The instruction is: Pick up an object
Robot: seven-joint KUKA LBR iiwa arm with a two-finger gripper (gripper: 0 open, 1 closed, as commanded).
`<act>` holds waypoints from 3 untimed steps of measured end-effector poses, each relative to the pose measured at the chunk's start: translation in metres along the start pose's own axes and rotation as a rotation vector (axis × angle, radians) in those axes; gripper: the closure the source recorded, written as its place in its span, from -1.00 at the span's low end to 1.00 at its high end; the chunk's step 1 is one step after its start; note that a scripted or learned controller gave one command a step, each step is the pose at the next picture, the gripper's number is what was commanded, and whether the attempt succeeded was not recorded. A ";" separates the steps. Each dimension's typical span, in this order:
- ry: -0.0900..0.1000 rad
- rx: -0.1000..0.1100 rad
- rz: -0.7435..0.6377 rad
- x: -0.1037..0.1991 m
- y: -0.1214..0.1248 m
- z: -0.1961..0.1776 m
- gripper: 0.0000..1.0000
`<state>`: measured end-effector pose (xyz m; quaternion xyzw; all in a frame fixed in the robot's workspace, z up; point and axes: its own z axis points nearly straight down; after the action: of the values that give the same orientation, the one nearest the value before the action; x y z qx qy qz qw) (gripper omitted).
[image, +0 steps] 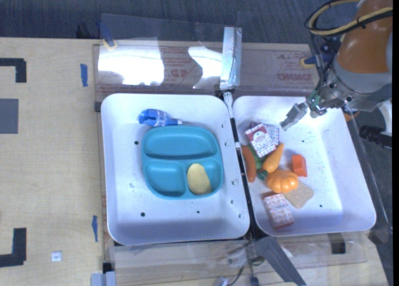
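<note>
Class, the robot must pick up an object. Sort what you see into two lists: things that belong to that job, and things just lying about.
Belongs to the job:
gripper
right bin with the carrots, pumpkin, cracker and two small boxes

Lying about:
left bin
blue tray
yellow piece
blue toy

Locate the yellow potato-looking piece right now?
In the camera view it is in the left bin, lying in the lower right compartment of the blue divided tray; the yellow piece sits near the divider between the two bins.
</note>
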<state>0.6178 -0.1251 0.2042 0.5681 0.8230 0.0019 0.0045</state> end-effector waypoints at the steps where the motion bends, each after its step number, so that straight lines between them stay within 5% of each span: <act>1: 0.008 0.015 0.016 -0.020 -0.038 0.106 -1.00; 2: 0.002 0.002 0.011 0.034 -0.036 0.116 -1.00; 3: 0.003 0.002 -0.016 0.044 -0.080 0.115 -1.00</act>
<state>0.5284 -0.1127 0.0880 0.5615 0.8275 0.0017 0.0028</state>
